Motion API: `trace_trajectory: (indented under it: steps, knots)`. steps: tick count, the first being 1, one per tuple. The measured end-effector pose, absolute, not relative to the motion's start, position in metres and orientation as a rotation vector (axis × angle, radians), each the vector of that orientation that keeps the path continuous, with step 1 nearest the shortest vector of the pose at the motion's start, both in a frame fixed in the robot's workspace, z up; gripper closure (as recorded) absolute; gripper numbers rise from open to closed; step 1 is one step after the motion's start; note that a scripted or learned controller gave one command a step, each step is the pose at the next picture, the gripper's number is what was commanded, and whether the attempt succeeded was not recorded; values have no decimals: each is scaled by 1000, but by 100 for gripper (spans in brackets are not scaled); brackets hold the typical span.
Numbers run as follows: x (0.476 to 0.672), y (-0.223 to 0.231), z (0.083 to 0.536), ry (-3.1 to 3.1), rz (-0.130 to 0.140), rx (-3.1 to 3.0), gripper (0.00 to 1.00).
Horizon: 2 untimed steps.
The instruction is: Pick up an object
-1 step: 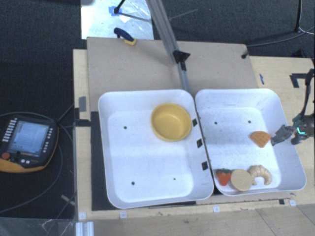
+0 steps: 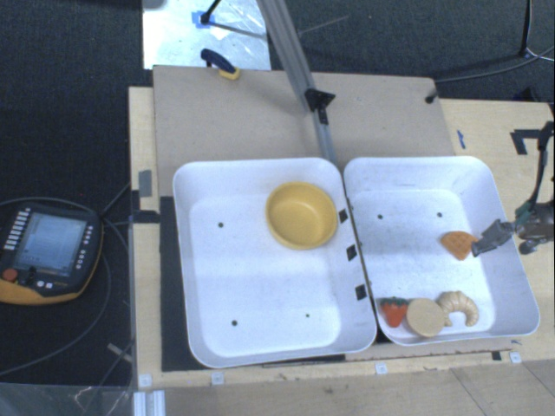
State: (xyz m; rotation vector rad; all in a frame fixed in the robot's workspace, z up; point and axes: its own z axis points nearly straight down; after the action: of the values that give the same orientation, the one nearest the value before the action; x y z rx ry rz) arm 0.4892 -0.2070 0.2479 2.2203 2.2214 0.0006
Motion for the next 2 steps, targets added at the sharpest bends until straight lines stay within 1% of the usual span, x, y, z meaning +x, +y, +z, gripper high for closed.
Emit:
trace_trajectory:
  steps: [1,2]
  knots:
    - [485,-200,204,2223,-2,2222,0]
    - [492,-202,159,2223,-2,2223,0]
